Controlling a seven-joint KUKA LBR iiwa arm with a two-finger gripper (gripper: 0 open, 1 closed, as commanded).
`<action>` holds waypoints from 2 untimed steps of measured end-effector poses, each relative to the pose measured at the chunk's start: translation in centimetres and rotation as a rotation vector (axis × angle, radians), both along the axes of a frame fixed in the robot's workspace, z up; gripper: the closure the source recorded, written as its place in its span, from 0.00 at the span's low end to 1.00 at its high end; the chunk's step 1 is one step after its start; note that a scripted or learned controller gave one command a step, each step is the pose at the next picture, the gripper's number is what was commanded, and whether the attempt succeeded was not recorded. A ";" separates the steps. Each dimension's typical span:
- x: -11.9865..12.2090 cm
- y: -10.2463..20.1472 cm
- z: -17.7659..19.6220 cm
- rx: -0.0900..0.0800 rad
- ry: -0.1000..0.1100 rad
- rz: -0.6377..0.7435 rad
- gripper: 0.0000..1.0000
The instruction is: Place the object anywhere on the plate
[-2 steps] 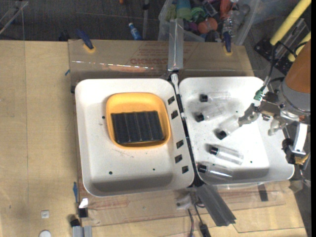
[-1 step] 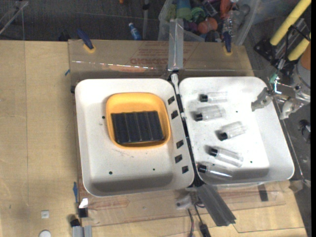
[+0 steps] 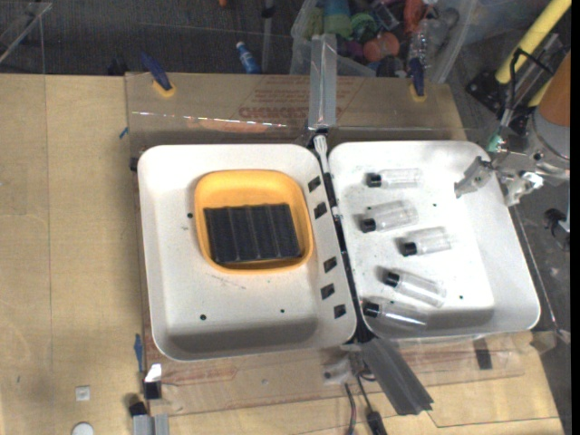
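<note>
A yellow-orange plate [image 3: 249,182] lies in the left bin [image 3: 168,243]. A black ridged rectangular object [image 3: 251,232] rests flat on the plate, covering most of its middle. Several clear vials with black caps lie scattered in the right bin [image 3: 507,279], among them one at the top [image 3: 392,178], one mid-bin [image 3: 424,242] and one near the front [image 3: 412,284]. My gripper [image 3: 494,183] hovers over the right bin's upper right corner, open, with nothing between its fingers. It is well to the right of the vials and far from the plate.
A metal divider bar [image 3: 322,89] runs between the two bins at the back. Black clips [image 3: 326,243] line the seam between them. A box of coloured clutter [image 3: 381,7] stands behind the bench. Cables [image 3: 358,406] lie at the front edge.
</note>
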State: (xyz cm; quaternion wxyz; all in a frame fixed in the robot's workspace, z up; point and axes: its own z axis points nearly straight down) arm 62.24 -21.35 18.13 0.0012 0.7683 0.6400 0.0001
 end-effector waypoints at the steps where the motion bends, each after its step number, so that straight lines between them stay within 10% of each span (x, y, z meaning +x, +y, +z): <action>1: 3.6 -0.3 6.1 0.001 0.000 0.025 0.00; 2: 4.6 0.3 6.5 -0.002 -0.002 0.334 0.00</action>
